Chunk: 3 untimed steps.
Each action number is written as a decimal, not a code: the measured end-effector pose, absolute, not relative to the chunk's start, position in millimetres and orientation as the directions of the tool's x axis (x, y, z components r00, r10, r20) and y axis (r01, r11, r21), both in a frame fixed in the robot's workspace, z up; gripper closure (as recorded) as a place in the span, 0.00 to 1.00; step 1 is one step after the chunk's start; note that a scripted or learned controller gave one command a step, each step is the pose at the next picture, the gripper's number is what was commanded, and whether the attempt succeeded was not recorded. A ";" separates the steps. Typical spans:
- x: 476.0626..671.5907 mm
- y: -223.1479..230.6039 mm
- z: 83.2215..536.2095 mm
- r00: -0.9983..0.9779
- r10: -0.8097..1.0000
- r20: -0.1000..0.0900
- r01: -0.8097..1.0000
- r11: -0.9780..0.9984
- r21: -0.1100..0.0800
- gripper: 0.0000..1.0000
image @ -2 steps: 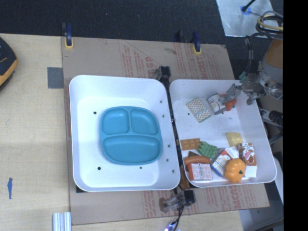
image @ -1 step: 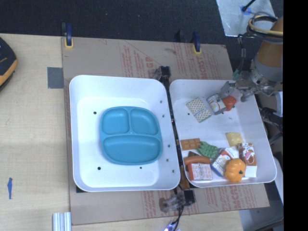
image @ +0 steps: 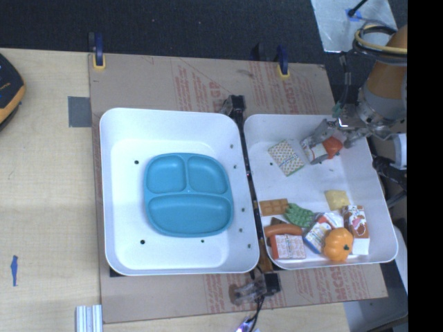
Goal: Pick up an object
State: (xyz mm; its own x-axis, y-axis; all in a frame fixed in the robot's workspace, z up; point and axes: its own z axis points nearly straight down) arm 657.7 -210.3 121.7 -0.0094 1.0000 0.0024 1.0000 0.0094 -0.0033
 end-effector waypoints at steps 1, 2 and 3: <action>660.5 -212.8 137.5 -0.012 1.000 -0.005 1.000 0.012 0.008 1.00; 660.2 -212.5 136.7 -0.014 1.000 -0.005 1.000 0.014 0.006 0.00; 593.1 -211.6 112.5 -0.003 1.000 0.001 1.000 0.003 -0.011 0.00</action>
